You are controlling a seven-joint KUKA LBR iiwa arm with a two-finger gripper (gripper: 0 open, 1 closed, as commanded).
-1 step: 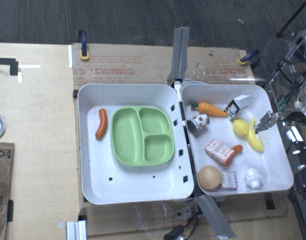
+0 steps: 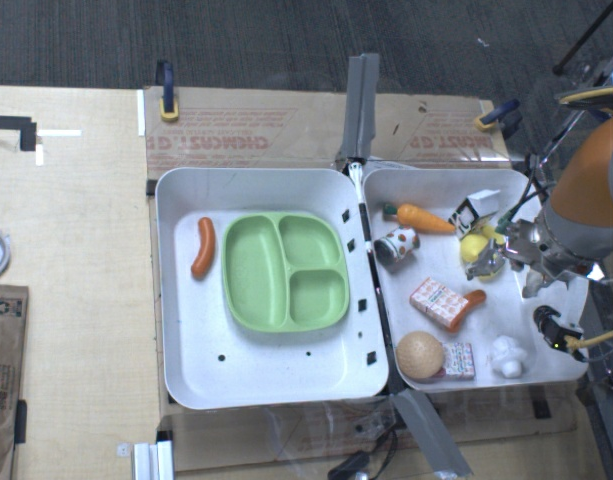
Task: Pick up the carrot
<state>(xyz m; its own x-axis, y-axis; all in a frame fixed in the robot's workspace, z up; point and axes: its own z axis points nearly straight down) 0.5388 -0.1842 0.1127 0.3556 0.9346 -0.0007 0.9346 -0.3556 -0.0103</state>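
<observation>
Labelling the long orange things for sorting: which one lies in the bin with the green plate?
The sausage, alone left of the green plate. The carrot, green-tipped, lies in the other bin among clutter.

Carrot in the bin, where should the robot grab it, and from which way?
Probably around the thick orange middle of the carrot, coming straight down from above. It lies flat in the right bin, green top toward the divider and tip toward the gripper, so fingers could close across its narrow width. The small can sits close below it.

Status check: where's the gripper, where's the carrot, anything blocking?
Gripper low in right bin, beside yellow toy. Carrot lying free near bin's far edge. Black-and-white box close by carrot's tip.
</observation>
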